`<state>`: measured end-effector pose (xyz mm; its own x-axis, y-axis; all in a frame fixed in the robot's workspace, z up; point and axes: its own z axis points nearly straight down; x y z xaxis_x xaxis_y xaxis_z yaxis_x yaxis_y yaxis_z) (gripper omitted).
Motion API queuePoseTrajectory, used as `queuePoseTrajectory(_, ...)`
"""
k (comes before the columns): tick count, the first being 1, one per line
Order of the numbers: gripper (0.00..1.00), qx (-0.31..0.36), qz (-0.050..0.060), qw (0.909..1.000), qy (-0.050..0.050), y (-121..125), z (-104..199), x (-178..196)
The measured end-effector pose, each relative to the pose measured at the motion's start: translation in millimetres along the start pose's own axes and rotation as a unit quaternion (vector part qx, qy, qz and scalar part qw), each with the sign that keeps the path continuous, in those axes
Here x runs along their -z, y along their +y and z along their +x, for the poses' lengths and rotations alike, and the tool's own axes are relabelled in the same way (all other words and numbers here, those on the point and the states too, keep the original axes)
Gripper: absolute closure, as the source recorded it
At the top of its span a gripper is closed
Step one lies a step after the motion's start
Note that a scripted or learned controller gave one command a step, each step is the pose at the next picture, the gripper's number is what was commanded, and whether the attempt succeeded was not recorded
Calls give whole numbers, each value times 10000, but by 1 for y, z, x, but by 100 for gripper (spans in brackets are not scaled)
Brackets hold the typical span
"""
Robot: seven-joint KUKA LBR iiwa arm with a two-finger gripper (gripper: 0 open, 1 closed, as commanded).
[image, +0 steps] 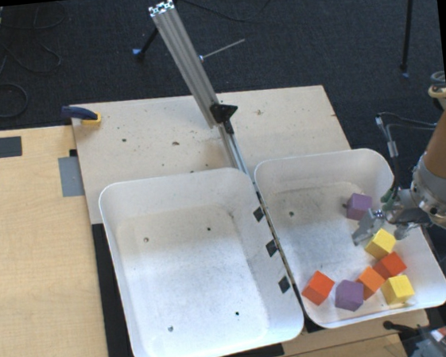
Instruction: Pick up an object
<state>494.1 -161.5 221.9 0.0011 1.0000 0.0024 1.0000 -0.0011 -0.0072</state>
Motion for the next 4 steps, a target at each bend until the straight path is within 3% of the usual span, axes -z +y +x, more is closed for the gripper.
queuePoseTrajectory(2, 0, -9, 6, 10000, 5, 7, 5, -109)
queuePoseTrajectory(3, 100, -56, -14, 10000, -3, 7, 3, -97)
queuePoseTrajectory(4, 100, 12, -46, 10000, -12, 11, 10, -51)
